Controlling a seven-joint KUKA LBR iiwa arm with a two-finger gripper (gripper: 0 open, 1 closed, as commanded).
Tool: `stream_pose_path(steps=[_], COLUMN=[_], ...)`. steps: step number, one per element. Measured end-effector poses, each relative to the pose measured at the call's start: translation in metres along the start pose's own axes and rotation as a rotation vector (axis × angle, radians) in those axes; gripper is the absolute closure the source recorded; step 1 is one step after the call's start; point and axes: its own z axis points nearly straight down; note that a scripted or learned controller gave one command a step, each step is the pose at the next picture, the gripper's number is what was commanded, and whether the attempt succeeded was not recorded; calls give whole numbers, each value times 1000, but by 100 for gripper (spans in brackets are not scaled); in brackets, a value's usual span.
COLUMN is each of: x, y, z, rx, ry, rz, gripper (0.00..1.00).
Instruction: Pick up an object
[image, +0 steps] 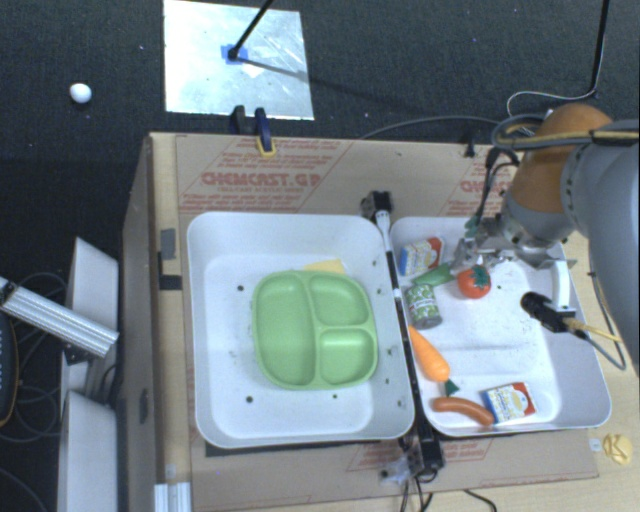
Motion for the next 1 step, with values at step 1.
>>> stream_pose_path(steps=[1], x=[80], y=[-82], z=[-155], rx=[-1], ry=[3], rz=[4], gripper=[100])
